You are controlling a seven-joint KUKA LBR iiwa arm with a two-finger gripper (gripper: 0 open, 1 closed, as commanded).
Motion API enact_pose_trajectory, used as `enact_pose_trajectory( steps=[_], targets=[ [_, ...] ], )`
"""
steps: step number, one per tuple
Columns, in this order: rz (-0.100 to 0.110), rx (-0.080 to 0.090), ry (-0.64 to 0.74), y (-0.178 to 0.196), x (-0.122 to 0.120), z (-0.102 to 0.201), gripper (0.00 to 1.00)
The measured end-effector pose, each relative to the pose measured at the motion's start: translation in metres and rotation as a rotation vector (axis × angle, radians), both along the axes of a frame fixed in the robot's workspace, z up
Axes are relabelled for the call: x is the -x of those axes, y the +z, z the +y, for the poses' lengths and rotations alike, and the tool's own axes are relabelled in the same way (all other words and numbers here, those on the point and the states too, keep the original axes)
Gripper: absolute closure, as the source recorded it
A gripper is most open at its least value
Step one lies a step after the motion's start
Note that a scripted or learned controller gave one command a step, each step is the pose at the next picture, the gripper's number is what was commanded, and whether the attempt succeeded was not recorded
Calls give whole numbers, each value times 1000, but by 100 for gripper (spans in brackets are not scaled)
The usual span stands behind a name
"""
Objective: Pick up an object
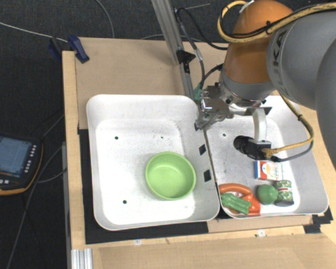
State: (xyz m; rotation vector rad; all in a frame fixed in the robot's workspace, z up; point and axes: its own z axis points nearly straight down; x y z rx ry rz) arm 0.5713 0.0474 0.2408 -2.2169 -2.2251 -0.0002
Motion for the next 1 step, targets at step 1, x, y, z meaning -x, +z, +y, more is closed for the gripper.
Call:
enact_pose_trajectory(
  steps=[1],
  targets=[
    [-1,0,0,3,-18,40,100]
  ],
)
